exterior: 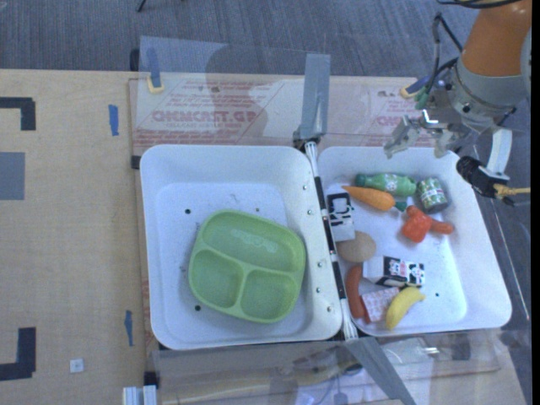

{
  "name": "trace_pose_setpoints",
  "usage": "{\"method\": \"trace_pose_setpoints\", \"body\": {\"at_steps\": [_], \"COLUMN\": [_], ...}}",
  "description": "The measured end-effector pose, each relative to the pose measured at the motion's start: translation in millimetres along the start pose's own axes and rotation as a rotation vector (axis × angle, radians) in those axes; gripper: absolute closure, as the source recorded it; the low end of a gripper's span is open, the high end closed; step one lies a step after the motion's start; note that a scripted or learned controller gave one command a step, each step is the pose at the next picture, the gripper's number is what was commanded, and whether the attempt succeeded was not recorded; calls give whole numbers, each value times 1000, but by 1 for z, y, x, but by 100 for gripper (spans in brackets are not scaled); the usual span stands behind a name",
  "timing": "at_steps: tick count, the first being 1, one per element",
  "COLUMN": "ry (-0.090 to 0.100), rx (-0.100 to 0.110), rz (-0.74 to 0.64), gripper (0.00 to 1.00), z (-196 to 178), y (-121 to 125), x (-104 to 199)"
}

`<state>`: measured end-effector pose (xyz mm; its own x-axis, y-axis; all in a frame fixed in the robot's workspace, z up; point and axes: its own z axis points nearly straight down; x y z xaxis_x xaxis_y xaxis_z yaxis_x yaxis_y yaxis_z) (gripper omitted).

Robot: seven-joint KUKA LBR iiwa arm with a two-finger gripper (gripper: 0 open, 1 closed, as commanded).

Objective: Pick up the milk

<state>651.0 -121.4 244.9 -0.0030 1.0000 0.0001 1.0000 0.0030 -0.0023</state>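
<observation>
The milk [403, 270] is a small white carton with black cow patches, lying in the front half of the right bin [485, 251]. My gripper [419, 144] hangs over the back rim of that bin, well behind the carton. Its two fingers [396, 144] stand apart, open, with nothing between them. The grey arm with its orange band rises from it toward the upper right.
The right bin also holds a green bottle [386, 182], carrot [371, 197], green can [432, 194], red pepper [417, 224], potato [355, 247], sausage [354, 288], banana [402, 307] and a white box with black print [339, 213]. A green divided plate [245, 265] lies in the left bin [169, 184].
</observation>
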Motion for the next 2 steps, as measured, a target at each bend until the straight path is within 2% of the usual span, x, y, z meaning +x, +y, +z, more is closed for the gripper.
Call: {"method": "trace_pose_setpoints", "body": {"at_steps": [1,2], "ry": [-1,0], "rx": [-3,1], "rz": [86,211], "gripper": [0,0], "z": [-41,62], "y": [17,3], "x": [41,95]}}
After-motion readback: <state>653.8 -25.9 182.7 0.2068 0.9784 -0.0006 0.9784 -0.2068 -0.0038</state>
